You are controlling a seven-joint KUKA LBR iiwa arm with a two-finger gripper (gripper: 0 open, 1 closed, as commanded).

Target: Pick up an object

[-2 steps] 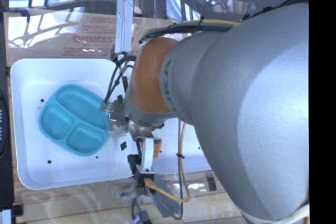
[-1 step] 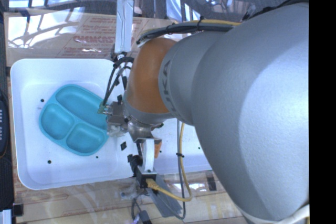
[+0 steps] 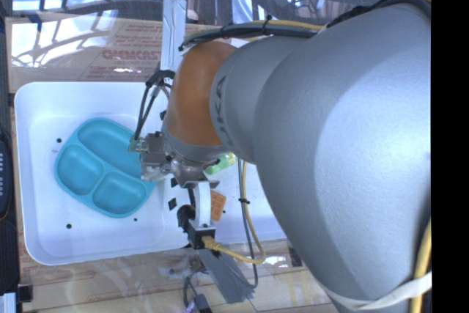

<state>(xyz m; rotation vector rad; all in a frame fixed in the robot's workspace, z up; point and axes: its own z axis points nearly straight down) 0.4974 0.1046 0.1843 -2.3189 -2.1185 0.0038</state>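
Note:
A light blue divided plate (image 3: 99, 168) with three compartments lies in the left white bin (image 3: 44, 113). My gripper (image 3: 152, 156) hangs at the plate's right edge, near the wall between the two bins. The grey arm with its orange band (image 3: 192, 102) reaches in from the right and hides most of the right bin. A small green object (image 3: 224, 163) and an orange object (image 3: 218, 205) peek out beside the wrist in the right bin.
Bare white floor surrounds the plate in the left bin, mostly on its far and near sides. A cardboard sheet with red print (image 3: 124, 51) lies behind the bins. The bench's front edge (image 3: 110, 278) runs along the bottom.

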